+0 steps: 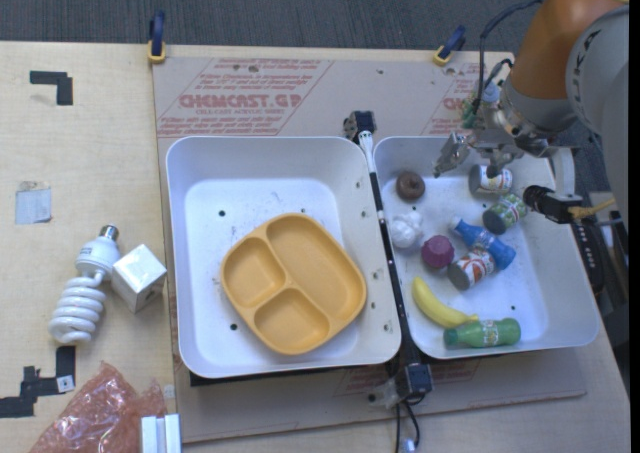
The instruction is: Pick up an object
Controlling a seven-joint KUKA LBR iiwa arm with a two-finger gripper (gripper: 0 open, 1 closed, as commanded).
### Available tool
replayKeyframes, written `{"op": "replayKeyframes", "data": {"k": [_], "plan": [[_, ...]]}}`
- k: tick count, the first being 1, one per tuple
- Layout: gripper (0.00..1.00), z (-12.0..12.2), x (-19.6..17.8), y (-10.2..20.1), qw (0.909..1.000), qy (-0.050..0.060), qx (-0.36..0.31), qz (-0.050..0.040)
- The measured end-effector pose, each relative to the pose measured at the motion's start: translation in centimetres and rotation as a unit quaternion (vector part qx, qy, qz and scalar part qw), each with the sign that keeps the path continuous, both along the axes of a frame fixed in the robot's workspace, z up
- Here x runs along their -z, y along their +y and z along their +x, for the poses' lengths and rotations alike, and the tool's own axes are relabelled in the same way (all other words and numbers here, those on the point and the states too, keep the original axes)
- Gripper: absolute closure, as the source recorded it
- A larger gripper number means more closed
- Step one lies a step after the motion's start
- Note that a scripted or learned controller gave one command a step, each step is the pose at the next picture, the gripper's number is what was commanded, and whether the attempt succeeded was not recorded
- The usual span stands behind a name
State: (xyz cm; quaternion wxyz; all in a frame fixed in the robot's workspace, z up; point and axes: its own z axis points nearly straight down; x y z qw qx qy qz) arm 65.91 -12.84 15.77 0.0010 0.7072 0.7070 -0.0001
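arm: grey KUKA with orange band (560, 26), reaching in from the right, wrist over the back of the right bin
gripper (470, 156): above the far part of the right bin; jaws look spread, one finger (447, 156) angled out to the left, nothing between them
right bin (560, 326): holds all the small objects
chocolate donut (409, 184): back left of the right bin, just left of the gripper, apart from it
white crumpled object (404, 231): by the left wall, in front of the donut
purple round object (437, 253): mid bin, just beside the blue bottle
blue bottle (486, 241): lying tilted, touching a small can (471, 269) below it
banana (440, 306): front of bin, curved, next to the green bottle
green bottle (482, 333): lying on its side along the front wall
white cup-like item (491, 179): under the wrist, partly hidden; a green-labelled item (505, 213) just in front of it
left bin (190, 241): contains a yellow divided plate (292, 283), three compartments
bench left of the bins: spiral light bulb (80, 291) lying beside a white cube (139, 276); red mesh bag (100, 411) at the front edge
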Motion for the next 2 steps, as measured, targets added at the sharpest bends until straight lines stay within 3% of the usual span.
{"op": "replayKeyframes", "data": {"k": [1,2], "plan": [[0.00,0.0,0.9,-3.4,1.0000,0.000,0.000,-0.0001],[0.00,-0.4,6.8,1.3,1.0000,0.009,0.002,0.0016]]}}
